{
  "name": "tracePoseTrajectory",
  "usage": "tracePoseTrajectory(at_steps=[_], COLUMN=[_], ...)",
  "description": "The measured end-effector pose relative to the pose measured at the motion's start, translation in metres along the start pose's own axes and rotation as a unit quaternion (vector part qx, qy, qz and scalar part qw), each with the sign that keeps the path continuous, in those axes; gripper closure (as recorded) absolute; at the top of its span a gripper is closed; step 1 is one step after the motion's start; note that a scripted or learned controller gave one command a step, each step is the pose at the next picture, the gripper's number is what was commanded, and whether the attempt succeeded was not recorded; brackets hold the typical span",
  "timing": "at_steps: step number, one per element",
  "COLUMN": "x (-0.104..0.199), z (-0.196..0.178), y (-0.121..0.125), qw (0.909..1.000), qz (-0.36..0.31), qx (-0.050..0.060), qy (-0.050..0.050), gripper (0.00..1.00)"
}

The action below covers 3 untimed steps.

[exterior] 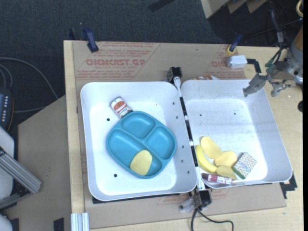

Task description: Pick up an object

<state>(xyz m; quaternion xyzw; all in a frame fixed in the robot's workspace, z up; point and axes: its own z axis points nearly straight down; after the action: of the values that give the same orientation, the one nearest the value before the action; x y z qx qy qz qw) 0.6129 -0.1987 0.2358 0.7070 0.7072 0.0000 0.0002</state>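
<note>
My gripper (265, 87) hangs over the far right corner of the right bin (231, 114), open, with nothing between its fingers. Low in that bin's near corner lie several yellow banana-like pieces (215, 157), a small patterned box (245, 164) and a red-and-white tube (219, 179). The left bin (96, 109) holds a blue divided plate (140, 142) with a yellow piece (141, 161) in its near compartment. A small red-and-white can (121, 107) lies just beyond the plate.
The bins sit side by side on a cardboard-covered bench (120, 61), joined by a black clip (174, 73) at the far seam. A white block (237, 60) and blue clamps (89, 38) sit at the bench's far edge. Cables trail at the left.
</note>
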Motion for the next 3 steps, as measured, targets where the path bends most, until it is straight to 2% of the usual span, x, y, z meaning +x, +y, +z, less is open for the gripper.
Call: tracePoseTrajectory(at_steps=[1,2,3], x=[0.019,0.094,0.052], z=[0.064,0.145,0.151], y=[-0.07,-0.129,-0.134], qw=[1.0,1.0,1.0], qz=[0.0,0.001,0.001], qx=[0.001,0.0,0.0], qy=[0.0,0.0,-0.001], gripper=[0.0,0.0,0.0])
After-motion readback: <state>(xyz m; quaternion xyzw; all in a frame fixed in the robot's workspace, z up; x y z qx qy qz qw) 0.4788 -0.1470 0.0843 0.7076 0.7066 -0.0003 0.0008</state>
